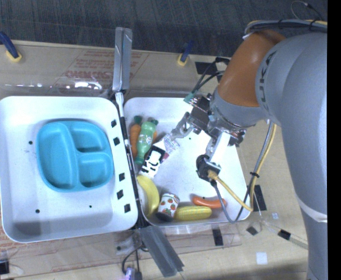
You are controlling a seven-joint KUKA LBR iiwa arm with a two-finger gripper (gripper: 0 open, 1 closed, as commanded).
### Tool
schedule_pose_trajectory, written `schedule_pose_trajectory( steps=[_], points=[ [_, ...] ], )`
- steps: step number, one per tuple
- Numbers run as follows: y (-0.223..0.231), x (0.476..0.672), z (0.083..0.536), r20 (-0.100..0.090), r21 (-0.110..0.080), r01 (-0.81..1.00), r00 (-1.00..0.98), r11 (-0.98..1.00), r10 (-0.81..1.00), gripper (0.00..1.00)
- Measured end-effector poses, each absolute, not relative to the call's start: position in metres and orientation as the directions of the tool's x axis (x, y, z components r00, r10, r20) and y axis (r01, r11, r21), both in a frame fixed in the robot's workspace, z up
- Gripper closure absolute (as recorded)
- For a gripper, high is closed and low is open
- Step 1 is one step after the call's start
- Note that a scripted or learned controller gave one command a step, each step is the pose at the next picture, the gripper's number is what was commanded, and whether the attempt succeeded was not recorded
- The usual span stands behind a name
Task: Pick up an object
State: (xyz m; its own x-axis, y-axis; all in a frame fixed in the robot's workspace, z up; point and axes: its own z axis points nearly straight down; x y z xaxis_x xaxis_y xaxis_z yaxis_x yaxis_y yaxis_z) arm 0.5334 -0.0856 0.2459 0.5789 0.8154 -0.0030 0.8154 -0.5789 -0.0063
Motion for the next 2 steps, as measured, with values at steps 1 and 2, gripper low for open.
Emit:
schedule_pose_trajectory(
  steps=[1, 2],
  points=[
    [-0.101, 0.589, 0.203, -0.002, -0.004, 0.841, 0.542, -0.542, 0.841, 0.00],
    [-0.103, 0.567, 0.152, -0.003, -0.006, 0.839, 0.544, -0.544, 0.839, 0.00]
  ],
)
